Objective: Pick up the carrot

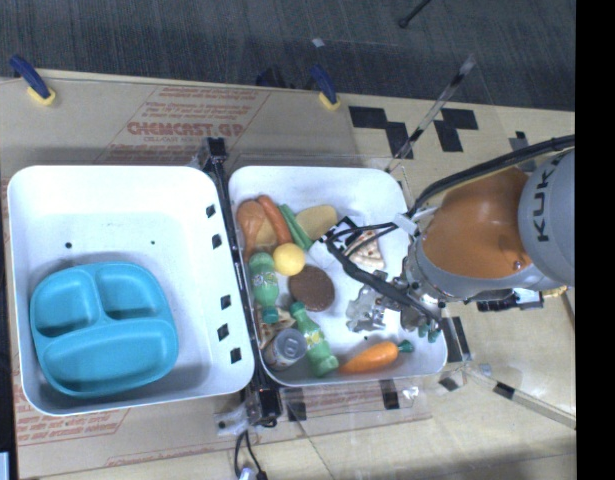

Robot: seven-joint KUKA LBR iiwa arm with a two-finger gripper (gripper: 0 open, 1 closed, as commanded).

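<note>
In the right bin (249, 183):
Carrot (373, 356): 5 o'clock corner, lying flat.
Gripper (368, 313): just above carrot; finger state cannot be determined.

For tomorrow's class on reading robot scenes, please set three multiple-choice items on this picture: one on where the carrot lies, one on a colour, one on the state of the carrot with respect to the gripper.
1. Where does the carrot lie?
A. In the right bin, near its front wall
B. On the divided tray
C. On the bench outside both bins

2. What colour is the divided tray in the left bin?
A. Red
B. Light blue
C. Yellow

3. How does the carrot stand to the gripper?
A. Lifted clear of the bin
B. Lying in the bin, gripper above it
C. Dropped in the left bin

Answers: 1 A, the carrot rests on the bin floor near the front wall. 2 B, the tray is plainly light blue. 3 B, the carrot lies flat below the gripper.
</note>
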